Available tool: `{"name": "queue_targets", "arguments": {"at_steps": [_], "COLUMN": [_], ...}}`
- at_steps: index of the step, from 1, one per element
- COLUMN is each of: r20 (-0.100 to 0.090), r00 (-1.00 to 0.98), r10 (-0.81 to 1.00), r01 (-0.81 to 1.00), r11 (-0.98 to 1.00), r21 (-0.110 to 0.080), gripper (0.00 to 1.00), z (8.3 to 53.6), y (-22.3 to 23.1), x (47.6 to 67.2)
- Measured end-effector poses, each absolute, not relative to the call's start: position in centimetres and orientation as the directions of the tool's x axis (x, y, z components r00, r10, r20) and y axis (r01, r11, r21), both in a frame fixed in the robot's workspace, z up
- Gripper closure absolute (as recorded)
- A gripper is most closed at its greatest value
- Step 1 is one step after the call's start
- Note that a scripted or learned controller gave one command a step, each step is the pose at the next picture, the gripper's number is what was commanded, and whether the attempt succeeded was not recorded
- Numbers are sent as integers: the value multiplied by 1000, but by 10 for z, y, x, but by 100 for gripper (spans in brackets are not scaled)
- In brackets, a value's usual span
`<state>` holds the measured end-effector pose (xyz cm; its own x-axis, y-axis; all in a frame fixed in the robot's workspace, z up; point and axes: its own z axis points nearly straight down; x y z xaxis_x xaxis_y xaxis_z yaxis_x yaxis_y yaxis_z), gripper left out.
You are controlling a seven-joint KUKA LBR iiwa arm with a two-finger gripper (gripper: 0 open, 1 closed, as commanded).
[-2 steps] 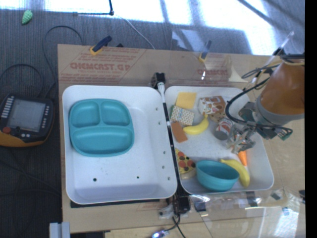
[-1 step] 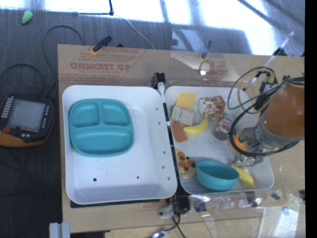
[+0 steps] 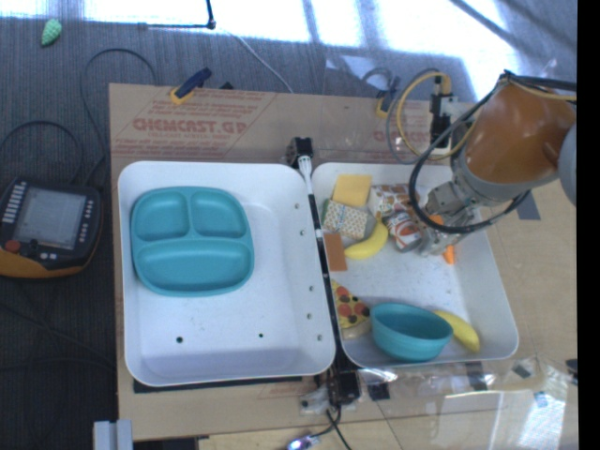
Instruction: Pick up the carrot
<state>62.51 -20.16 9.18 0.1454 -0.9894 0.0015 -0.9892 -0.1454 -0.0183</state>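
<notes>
1. The grey arm (image 3: 516,143) reaches in from the right over the right bin (image 3: 492,289), its gripper (image 3: 439,242) lowered into the bin's upper half.
2. The carrot (image 3: 449,254) shows as a small orange sliver at the gripper's lower edge, touching or just beside it; whether it lies between the fingers cannot be told, nor whether the fingers are spread or pressed together.
3. The low pose suggests a grasp attempt in progress, with the wrist set almost straight over the carrot.
4. Clutter crowds the left of the gripper: a red-and-white packet (image 3: 401,228) sits just beside it, a yellow banana (image 3: 368,244) a little further, a yellow block (image 3: 352,190) and a patterned box (image 3: 344,218) near the divider.
5. Open white floor lies below and to the right of the carrot, toward the bin's right wall, giving the likeliest room for a clean lift.
6. A teal bowl (image 3: 409,332) and a second banana (image 3: 460,329) stay well apart at the bin's near end.
7. The left bin (image 3: 150,345) holds a teal divided tray (image 3: 191,240), clear of the action.
</notes>
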Motion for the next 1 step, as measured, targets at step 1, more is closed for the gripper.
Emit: {"name": "queue_targets", "arguments": {"at_steps": [1], "r20": [-13], "r00": [519], "r10": [-855], "r01": [-855], "r11": [-519], "r21": [-6], "gripper": [100], "z": [91], "y": [-204], "x": [628]}}
